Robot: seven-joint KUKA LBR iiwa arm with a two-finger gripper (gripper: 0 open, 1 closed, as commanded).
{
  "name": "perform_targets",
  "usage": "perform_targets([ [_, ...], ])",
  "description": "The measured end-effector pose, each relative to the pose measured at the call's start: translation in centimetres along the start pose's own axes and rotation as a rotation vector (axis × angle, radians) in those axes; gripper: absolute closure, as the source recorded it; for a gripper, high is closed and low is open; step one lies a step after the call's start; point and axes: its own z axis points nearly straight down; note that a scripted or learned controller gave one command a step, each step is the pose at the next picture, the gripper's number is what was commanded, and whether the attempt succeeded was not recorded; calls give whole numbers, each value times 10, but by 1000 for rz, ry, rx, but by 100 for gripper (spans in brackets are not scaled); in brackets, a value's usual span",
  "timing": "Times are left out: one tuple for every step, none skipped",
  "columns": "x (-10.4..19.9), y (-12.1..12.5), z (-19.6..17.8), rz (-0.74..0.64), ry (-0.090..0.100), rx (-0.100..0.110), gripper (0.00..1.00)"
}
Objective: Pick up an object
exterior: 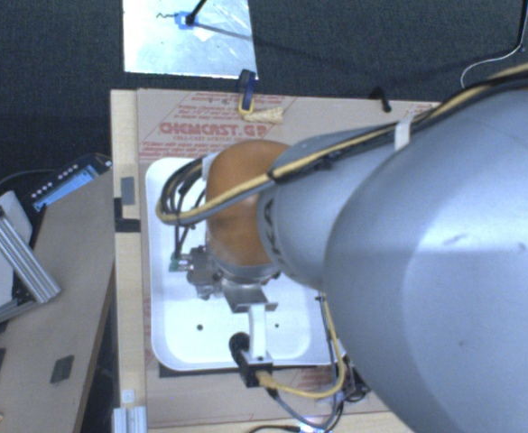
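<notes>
Robotics lab, arm, white bin, aluminium rail

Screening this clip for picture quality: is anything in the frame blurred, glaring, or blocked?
In the camera view the grey arm sits close to the lens, looks soft, and covers most of the right side; the white bin is bright but not washed out, with soft shadow under the wrist; a shiny sheet at the top shows mild glare; the cardboard lettering stays readable.

The big grey arm runs off the picture at 3 o'clock and 5 o'clock. It covers most of the white bin, and any things inside are hidden. The gripper sits under the orange band, out of sight. The red words on the cardboard at 12 o'clock are too blurry to read.
</notes>
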Motion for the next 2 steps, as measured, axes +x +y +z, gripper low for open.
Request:
perform_targets([
  [-1,79,-143,1,6,-28,100],
  [-1,70,-265,-1,6,-21,100],
])
